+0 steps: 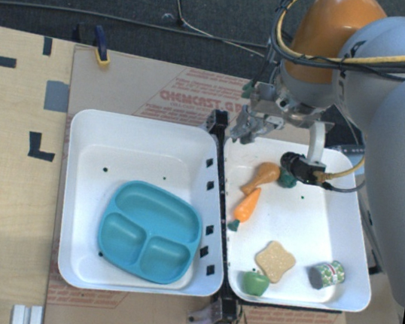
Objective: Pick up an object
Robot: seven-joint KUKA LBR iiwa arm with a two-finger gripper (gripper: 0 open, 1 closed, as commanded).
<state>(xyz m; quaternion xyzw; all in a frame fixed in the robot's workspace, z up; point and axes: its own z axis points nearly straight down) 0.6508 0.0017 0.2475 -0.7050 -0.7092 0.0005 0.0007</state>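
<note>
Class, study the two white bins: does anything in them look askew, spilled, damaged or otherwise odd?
Little stands out. The blue divided tray lies skewed to the walls of the left bin. In the right bin, the small can lies on its side near the corner. Nothing looks spilled or broken.

A blue tray [149,233] lies in a white bin [75,198]; nearby are an orange carrot [247,204], tan bread [275,260] and a green apple [255,283].

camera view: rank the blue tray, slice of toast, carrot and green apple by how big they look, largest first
1. blue tray, by far the largest
2. slice of toast
3. carrot, longer than the toast but thinner, so those two are close
4. green apple, smallest
</note>
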